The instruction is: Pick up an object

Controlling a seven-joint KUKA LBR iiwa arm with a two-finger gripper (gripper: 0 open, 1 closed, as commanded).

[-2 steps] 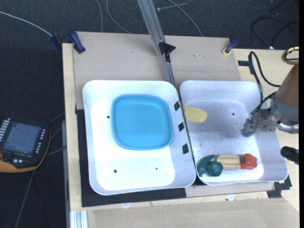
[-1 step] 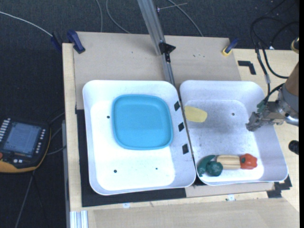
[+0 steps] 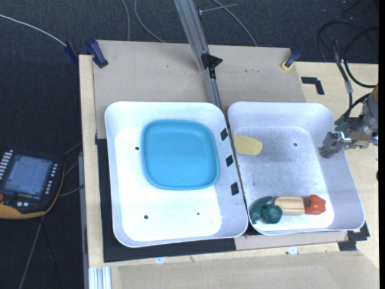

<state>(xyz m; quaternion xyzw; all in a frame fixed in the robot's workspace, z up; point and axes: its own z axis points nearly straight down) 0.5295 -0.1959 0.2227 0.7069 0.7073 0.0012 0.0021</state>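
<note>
Seen from above at a slant: a pale wooden worktop (image 3: 150, 71) bearing two shallow white bins side by side. In the left bin (image 3: 120, 221), a square blue plate (image 3: 180, 154), lying flat toward the bin's rear half. In the right bin (image 3: 337, 191), three things. Near its rear left corner, just beside the wall shared with the left bin, a small pale yellow piece (image 3: 248, 144). Along its front edge, a toy made of a tan wooden stick (image 3: 289, 206) with a green lump (image 3: 266, 212) at its left end and a red lump (image 3: 314, 205) at its right end, lying crosswise.

At the right bin's right rim, about midway along it, the pincer (image 3: 332, 147) on the grey arm, reaching in from the worktop's right edge. Nothing visible between its fingertips; whether apart or together, impossible to tell at this size. Toy well apart from the pincer, toward the front edge. Yellow piece farther off, across the bin floor toward the left.

Beyond the worktop's left edge, on dark floor, a handheld control pendant (image 3: 27, 182) with a lit screen.
</note>
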